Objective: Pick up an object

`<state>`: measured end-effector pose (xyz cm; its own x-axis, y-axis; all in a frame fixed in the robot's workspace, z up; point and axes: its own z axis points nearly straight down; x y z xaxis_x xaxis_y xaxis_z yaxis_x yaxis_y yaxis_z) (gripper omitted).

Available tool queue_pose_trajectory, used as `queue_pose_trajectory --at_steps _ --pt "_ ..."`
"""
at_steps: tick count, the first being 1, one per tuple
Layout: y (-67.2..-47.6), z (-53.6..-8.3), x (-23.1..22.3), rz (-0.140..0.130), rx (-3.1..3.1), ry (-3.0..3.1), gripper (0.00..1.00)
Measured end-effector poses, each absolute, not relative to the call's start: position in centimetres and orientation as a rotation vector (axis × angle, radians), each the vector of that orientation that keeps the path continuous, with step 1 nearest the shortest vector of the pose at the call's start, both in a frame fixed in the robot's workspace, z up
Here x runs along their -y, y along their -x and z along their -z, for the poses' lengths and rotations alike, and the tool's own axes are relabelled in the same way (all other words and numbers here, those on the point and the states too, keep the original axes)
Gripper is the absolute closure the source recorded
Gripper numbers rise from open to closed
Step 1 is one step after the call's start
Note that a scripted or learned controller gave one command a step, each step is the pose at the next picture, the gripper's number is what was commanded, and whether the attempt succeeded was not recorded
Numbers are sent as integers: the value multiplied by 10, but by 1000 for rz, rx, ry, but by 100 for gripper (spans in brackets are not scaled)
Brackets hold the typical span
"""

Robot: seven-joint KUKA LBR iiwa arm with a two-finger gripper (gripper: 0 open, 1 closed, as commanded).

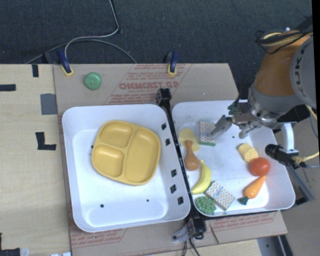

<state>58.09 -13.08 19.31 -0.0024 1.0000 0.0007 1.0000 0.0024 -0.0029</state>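
In the right bin [284, 201], my gripper [233, 128] hangs over the upper middle, open, with bare white floor showing between its fingers. The left finger [220, 127] reaches toward a green-edged patterned block [205, 132] and ends just beside it. Below the right finger lies a piece of corn [248, 152], with a red tomato [259, 166] and an orange carrot [254, 188] further down. Along the bin's left side lie a pale yellow piece [186, 135], a brown pear-shaped toy [191, 158], a banana [203, 177], a second patterned block [219, 194] and a green bunch [205, 203].
The left bin [76, 172] holds a yellow divided plate [126, 151]. A green ball [93, 80] rests on the cardboard behind the bins. Two clamps [171, 62] pin the cardboard's back edge. A black divider [175, 161] runs between the bins.
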Motion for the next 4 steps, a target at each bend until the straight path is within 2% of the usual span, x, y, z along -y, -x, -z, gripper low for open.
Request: queue_pose_trajectory --at_steps 1,2,3,4 --pt "-649 -91 96 11 2233 2226 0" --pt "-671 -91 98 6 2230 2224 0" --pt "-655 -87 111 3 2226 2224 0" --pt "-656 -97 109 7 2227 2220 100"
